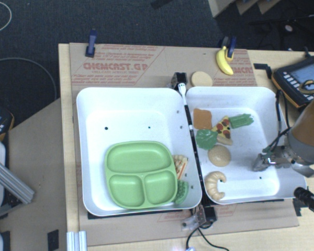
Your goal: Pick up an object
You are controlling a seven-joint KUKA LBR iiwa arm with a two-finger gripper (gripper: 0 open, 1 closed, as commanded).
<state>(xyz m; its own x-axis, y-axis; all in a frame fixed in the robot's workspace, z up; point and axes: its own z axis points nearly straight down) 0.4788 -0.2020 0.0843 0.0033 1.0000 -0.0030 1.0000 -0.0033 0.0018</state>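
Gripper (261, 162) low over the right bin (261, 101), near its right wall, on bare white floor; cannot tell whether open or closed, too small and dark against the wrist to read; nothing visibly held. Arm (306, 135) reaching in from the right, orange band just above the wrist.

Candidates all well to the gripper's left, bunched along the divider side of the right bin: orange square (202, 118) at the top; pizza slice (225, 129) and green leafy piece (239, 121) beside it; green lump (205, 138) below; round tan bun (219, 155) under that; croissant (215, 184) nearest the front wall. Left bin (131, 111) carrying a green divided tray (141, 172), with small bits tucked at the tray's right edge (180, 166). Outside the bins, a banana (224, 61) and a tan disc (201, 79) on the bench.

Risks from here: closing at the present spot looks likely to catch nothing, since no object lies under the tool; bun probably the closest target, yet round and apt to roll or squirt out of a pinch; pizza, leafy piece and green lump touching or nearly so, so a descent there could nudge neighbours or grab two at once; croissant close to the front wall, leaving little room for a finger on that side; flat orange square hard to get under.
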